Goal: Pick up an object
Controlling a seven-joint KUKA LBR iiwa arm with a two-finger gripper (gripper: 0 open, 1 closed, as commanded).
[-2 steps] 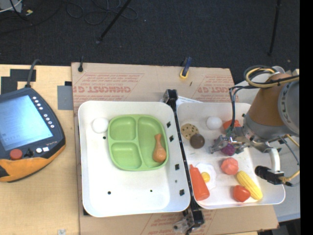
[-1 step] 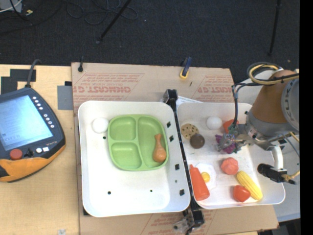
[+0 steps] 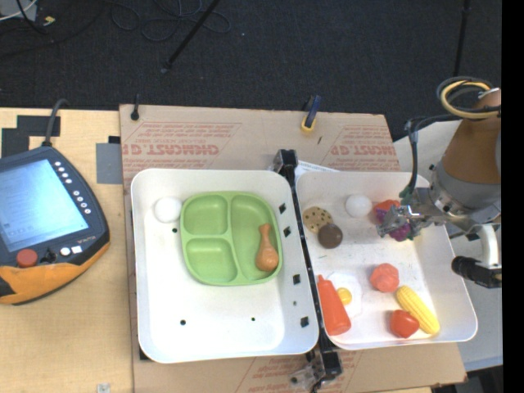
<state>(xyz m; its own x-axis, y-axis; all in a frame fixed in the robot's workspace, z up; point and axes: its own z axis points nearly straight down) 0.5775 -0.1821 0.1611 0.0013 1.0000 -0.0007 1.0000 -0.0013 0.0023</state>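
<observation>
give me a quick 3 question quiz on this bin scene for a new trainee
1. True or false: the drumstick lies in the green tray.
2. Which bin holds the corn cob? A) the left bin B) the right bin
3. Fill in: the gripper is low over a ___ item at the right bin's far side.

Key: 1 true; 2 B; 3 purple

Arm (image 3: 471,158) enters from the right edge, its orange band uppermost and grey wrist below; gripper (image 3: 399,219) extends leftward at mid-height, low over the right side.
</observation>
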